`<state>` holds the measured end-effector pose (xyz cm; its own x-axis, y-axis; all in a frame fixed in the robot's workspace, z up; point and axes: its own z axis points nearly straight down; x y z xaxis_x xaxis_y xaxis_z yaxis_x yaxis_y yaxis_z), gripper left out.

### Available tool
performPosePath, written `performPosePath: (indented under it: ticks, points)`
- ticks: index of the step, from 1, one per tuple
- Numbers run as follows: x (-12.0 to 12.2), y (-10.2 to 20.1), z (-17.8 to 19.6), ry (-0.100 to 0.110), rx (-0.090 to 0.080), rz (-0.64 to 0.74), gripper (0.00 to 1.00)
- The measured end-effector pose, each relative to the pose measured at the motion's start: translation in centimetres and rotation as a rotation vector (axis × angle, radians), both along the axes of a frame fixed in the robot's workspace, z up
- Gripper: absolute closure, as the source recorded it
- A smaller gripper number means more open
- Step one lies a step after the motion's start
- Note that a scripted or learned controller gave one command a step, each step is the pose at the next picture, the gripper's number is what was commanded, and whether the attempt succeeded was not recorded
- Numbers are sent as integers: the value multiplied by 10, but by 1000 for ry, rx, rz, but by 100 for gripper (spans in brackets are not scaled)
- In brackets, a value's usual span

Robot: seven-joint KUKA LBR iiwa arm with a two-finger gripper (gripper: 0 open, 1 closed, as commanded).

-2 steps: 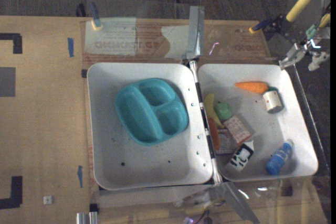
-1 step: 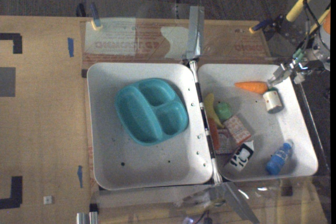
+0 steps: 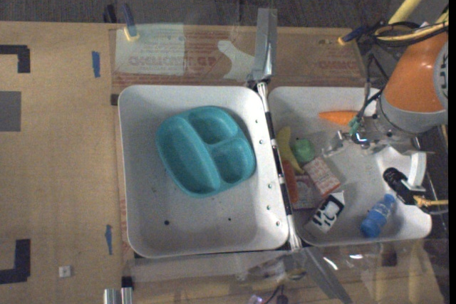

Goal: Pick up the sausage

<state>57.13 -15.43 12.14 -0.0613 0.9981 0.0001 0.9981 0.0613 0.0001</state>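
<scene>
The sausage (image 3: pixel 288 183), a thin reddish-brown stick, lies in the right bin (image 3: pixel 399 100) along its left wall, just below a yellow banana (image 3: pixel 285 141). My gripper (image 3: pixel 355 137) hangs over the upper middle of the same bin, under the orange wrist band (image 3: pixel 417 85). It sits well to the right of the sausage and slightly farther back, close to an orange carrot (image 3: pixel 335 117). Nothing is seen held in it.
A teal divided plate (image 3: pixel 205 149) lies in the left bin (image 3: pixel 142 224). The right bin also holds a green piece (image 3: pixel 304 150), a pink packet (image 3: pixel 320 176), a black-and-white box (image 3: pixel 328 212) and a blue bottle (image 3: pixel 377 215). A metal divider (image 3: pixel 274 167) separates the bins.
</scene>
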Motion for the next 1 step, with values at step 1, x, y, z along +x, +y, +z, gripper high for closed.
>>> performPosePath:
  ticks: [1]
  points:
    - [11, 36, -31, -2, -11, -166, 0]
